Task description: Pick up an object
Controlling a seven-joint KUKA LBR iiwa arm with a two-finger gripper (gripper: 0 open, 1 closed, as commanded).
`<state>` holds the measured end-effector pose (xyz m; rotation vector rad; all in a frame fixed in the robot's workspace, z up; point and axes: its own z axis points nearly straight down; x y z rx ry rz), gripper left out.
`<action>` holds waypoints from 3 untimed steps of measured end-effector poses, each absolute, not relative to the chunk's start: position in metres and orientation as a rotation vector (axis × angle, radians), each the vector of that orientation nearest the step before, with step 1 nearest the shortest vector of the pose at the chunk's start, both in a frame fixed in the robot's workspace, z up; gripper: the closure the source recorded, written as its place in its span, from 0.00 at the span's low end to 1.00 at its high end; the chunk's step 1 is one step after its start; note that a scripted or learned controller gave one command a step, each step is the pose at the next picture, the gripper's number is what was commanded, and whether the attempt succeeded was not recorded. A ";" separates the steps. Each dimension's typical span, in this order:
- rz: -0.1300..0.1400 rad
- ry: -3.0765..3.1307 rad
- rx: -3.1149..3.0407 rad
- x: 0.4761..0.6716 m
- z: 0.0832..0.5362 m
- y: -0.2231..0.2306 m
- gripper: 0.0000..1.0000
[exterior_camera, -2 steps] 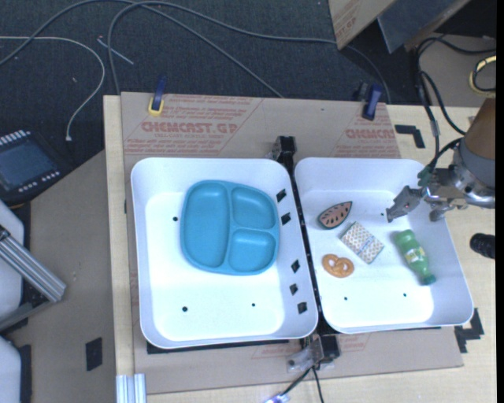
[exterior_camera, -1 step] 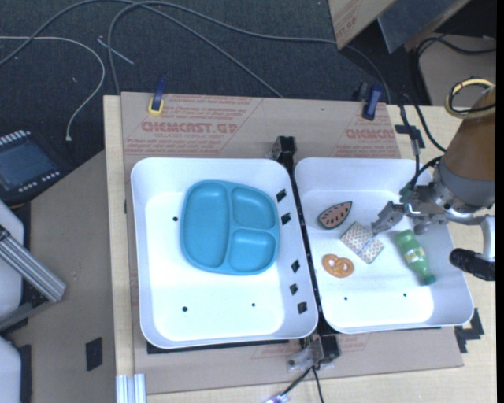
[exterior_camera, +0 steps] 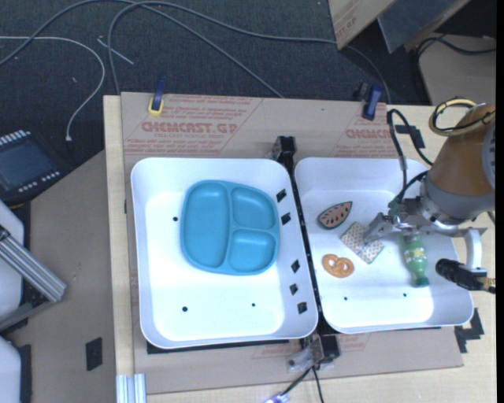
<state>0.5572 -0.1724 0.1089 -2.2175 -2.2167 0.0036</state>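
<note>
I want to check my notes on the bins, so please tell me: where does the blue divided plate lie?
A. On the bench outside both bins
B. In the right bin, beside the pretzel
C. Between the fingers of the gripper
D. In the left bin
D: the blue divided plate lies flat in the left bin, while the pretzel lies in the right bin, where the gripper also is.

— What's beyond the bench?
— Dark carpet floor (exterior_camera: 236, 31) with loose grey cables (exterior_camera: 87, 47), far left of the jaws.
— Anything else?
— A cardboard box (exterior_camera: 358, 17) above them, an aluminium rail (exterior_camera: 27, 264) at far left.
</note>
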 end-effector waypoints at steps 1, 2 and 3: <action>-0.006 -2.221 -2.218 0.560 0.089 -0.172 0.00; -0.016 -2.232 -2.227 0.563 0.103 -0.172 1.00; -0.004 -2.226 -2.225 0.557 0.163 -0.177 1.00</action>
